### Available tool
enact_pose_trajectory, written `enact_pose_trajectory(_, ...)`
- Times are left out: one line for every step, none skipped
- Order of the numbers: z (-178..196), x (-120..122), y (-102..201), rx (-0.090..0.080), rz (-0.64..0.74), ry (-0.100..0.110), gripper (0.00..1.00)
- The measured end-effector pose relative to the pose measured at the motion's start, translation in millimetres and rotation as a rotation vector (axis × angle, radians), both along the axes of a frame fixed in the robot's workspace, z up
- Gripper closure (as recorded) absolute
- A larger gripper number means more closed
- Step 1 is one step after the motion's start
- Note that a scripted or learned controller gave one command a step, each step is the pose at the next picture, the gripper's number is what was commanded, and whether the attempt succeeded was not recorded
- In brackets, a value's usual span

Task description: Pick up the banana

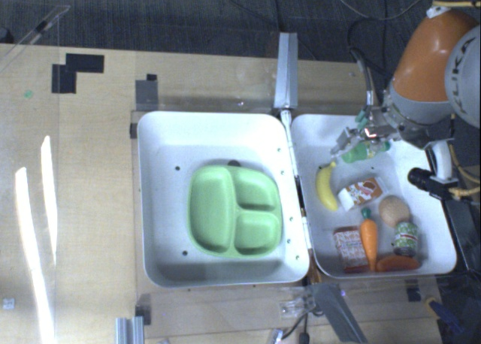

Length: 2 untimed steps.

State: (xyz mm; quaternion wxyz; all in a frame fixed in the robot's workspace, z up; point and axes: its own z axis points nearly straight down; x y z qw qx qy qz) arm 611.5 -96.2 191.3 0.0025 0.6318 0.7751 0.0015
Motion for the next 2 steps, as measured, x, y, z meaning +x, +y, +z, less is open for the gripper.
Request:
enact_pose_trajectory(-104.4, -1.7, 7.2, 0.0, -0.013, -0.005, 0.0)
enact_pose_trajectory(-94.8, 0.9, 8.4, 0.002, -0.012, -0.009, 1.0)
